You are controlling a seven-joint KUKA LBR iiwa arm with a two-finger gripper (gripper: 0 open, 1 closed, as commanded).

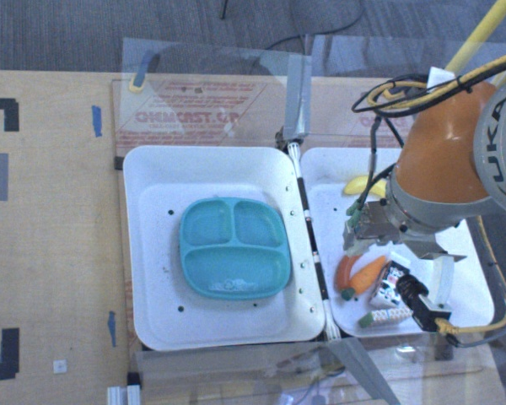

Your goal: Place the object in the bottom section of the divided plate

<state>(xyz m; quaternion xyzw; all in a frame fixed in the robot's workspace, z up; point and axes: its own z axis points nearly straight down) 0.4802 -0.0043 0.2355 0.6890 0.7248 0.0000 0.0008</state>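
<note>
One carrot (360, 275) — just beneath the arm's wrist (373, 226).

2 white bins (152, 310) sit side by side on a wooden bench (51, 226). Blue tape (96, 121) and black corner marks (4, 114) dot the bench.

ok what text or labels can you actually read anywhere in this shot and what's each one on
"UKA": black letters on the grey arm at the right edge, cut off by the frame.
Red print on the clear panel behind the left bin: large letters, mirrored and too blurred to read.
Small black and white object in the right bin: has markings, too small to read.
Teal divided plate: no text.
</note>
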